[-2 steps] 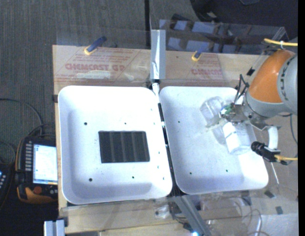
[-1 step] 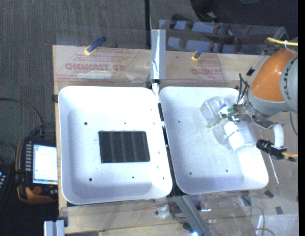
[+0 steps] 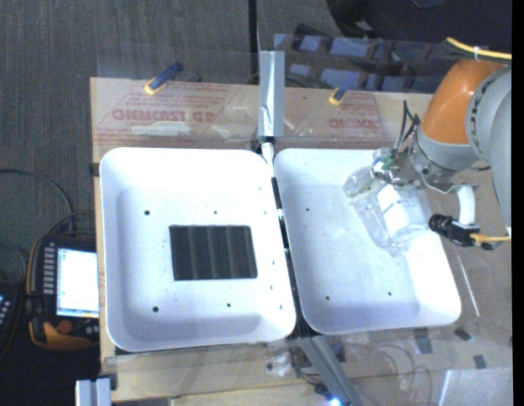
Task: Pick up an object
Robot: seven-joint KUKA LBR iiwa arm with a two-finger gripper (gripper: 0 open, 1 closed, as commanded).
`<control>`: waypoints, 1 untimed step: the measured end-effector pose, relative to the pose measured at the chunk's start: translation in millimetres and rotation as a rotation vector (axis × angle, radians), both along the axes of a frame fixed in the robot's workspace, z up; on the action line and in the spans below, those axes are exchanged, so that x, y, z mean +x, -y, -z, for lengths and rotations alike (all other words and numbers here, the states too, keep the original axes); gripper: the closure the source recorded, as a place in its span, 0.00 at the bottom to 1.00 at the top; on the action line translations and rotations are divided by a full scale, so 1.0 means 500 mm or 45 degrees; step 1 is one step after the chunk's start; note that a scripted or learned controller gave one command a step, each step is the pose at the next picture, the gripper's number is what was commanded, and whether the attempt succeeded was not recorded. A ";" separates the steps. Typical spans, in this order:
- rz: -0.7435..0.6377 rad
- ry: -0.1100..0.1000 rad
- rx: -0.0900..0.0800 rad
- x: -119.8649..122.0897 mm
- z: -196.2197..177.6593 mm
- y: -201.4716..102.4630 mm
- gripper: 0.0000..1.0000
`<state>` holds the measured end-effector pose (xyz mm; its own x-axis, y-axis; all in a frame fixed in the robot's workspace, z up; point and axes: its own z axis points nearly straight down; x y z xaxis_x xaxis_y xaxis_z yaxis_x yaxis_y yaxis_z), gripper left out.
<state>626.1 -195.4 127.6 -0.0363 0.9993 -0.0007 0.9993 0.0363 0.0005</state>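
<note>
A clear plastic object (image 3: 386, 213), crumpled like a bottle or wrapper, lies in the right bin (image 3: 346, 303) near its back right corner. My gripper (image 3: 388, 169) is just above and behind it, at the object's upper end; the wrist hides where the two meet. The orange band of the arm (image 3: 455, 108) sits over the bin's right rim. A dark ribbed rectangular pad (image 3: 213, 251) lies flat in the middle of the left bin (image 3: 127, 311).
A black and orange cable connector (image 3: 455, 228) hangs off the wrist over the right bin's right rim. A grey divider post (image 3: 270, 100) stands behind the seam between the bins. A handheld controller (image 3: 63, 290) lies left of the bench.
</note>
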 end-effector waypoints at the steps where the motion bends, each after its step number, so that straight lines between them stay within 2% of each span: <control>1: -0.115 -0.001 -0.002 0.002 0.038 0.007 0.00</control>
